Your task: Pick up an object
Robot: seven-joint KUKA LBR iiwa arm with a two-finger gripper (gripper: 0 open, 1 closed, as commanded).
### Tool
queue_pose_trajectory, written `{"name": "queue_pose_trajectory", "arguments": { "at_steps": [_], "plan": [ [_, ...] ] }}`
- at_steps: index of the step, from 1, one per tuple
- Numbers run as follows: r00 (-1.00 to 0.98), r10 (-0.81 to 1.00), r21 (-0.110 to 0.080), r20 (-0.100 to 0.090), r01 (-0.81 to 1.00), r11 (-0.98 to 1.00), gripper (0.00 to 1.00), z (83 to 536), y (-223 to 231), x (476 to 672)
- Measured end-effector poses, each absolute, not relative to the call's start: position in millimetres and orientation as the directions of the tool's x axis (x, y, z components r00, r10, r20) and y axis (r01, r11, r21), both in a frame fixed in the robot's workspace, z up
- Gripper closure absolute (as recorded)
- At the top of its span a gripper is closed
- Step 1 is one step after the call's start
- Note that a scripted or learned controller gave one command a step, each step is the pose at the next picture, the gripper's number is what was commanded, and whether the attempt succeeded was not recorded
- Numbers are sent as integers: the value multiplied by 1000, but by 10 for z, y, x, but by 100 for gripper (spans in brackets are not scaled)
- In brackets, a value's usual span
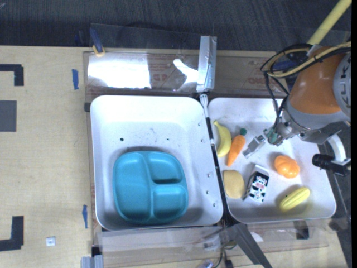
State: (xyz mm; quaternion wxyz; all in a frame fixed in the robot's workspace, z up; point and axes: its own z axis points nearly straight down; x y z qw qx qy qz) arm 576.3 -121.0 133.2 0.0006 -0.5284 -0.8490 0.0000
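1. The task names no single object, so the candidates are all in the right bin (pixel 329 205): a carrot (pixel 236 148) and a banana (pixel 223 139) near the left wall, a pale potato-like piece (pixel 234 183) below them, a black-and-white carton (pixel 257 186), an orange fruit (pixel 286 167) and a yellow corn-like piece (pixel 294 199).
2. The gripper (pixel 257 144) sits low over the bin's middle, just right of the carrot and above the carton. Nothing shows between its jaws; how far open they are I cannot tell, since they read as a small grey blur.
3. The things lie loose and mostly apart, which probably leaves room for a straight-down grasp; carrot and banana touch or nearly touch.
4. The left bin (pixel 106 116) holds a blue divided tray (pixel 149 186).
5. The arm's orange band (pixel 315 91) and cables cover the right bin's upper right corner.
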Motion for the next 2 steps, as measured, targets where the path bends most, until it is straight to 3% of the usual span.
{"name": "queue_pose_trajectory", "arguments": {
  "at_steps": [1, 2],
  "plan": [
    [-549, 836, 6, -3, 836, 549, 0, 1864, -526, 5665],
    [-546, 838, 8, -6, 838, 546, 100, 1959, -540, 5673]
  ]
}}
